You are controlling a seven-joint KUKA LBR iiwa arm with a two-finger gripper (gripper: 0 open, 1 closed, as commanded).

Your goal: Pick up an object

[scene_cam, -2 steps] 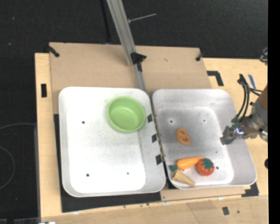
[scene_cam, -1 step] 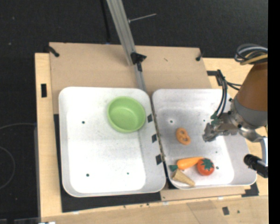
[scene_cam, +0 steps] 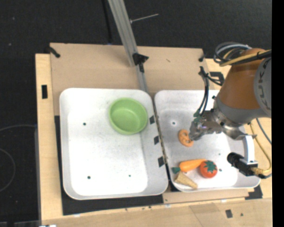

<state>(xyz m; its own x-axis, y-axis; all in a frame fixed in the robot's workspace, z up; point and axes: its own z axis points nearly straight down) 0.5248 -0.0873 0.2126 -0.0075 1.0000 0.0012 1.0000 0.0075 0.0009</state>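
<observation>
A small tan-orange round piece (scene_cam: 184, 137), like a pastry, lies in the middle of the right bin (scene_cam: 180, 103). My gripper (scene_cam: 195, 132) is low over the bin, its tip right against the piece's right side. I cannot see whether the piece is gripped or merely touched. Near the front wall of the same bin lie an orange carrot (scene_cam: 191, 164), a red tomato (scene_cam: 208, 169) and a tan cone (scene_cam: 186, 180).
A green bowl (scene_cam: 128, 116) sits at the back right of the left bin (scene_cam: 85, 174). A grey metal post (scene_cam: 125, 27) slants up from behind where the bins meet. The arm's orange and grey body covers the right bin's back right corner.
</observation>
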